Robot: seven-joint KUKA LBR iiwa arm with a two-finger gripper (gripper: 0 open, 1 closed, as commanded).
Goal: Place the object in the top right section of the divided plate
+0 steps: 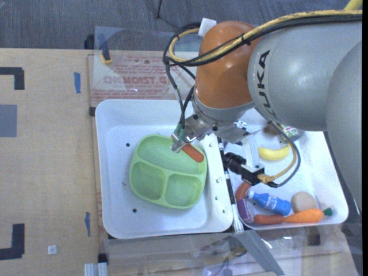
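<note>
Lying along the lower right of the frame, in the right bin [339, 203]: a carrot [296, 216], a blue bottle [270, 202], a tan egg-shaped thing [304, 200], and farther up a banana [273, 152]. Sitting left of those, in the left bin [112, 154]: the green divided plate [164, 174]. Reaching in from the right and bent down over the plate's upper right corner: the grey arm [305, 68], orange band uppermost. Closed at that corner, the jaws [183, 145] on a small orange-red object [194, 152], just over the top right section.
</note>
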